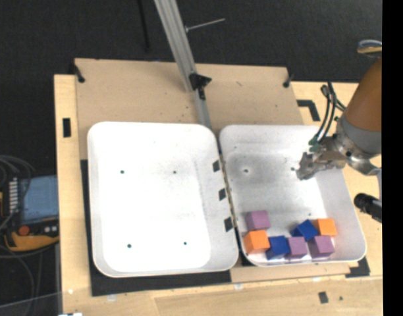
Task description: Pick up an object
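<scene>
Seven small foam cubes point(290, 237) sit ungrasped in our right white bin point(254, 143); the tool point(307, 168) hovers above, grip unreadable — nothing lifted yet.

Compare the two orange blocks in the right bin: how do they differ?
The left orange block looks larger and lies at the cluster's left end, beside a blue block; the right orange block looks smaller and sits nearer the bin's right wall, below the gripper. Both share the right bin.

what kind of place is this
Probably a robotics lab test bench: a robot arm reaches over two white bins on a plywood bench, with small coloured blocks heaped in the right one.
</scene>
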`<state>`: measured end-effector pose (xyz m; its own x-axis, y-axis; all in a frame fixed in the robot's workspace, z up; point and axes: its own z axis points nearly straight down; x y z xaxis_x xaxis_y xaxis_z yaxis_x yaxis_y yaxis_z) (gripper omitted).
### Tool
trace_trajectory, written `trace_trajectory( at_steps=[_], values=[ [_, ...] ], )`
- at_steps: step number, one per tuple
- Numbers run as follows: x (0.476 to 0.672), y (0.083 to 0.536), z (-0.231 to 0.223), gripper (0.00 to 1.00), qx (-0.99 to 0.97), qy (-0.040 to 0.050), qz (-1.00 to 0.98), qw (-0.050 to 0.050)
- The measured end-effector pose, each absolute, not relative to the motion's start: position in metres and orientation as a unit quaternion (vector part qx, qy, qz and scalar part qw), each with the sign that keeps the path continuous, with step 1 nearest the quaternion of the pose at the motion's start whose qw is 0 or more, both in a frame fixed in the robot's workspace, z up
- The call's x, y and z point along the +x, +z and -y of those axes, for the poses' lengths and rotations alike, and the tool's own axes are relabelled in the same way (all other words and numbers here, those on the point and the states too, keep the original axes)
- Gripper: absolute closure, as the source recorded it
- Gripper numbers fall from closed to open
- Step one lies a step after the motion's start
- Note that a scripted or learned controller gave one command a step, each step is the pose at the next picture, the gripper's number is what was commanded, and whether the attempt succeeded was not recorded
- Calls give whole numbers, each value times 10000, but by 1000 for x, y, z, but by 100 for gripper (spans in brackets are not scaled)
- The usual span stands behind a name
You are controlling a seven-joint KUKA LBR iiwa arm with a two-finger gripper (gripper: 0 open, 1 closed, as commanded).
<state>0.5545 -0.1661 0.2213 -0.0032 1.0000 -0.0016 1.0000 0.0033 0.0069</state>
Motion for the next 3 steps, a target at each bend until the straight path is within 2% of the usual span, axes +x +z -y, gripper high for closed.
trace_trajectory(
  at_steps=[3],
  values=[
    [536,204,15,100,7047,1,-7095,-7]
  ],
)
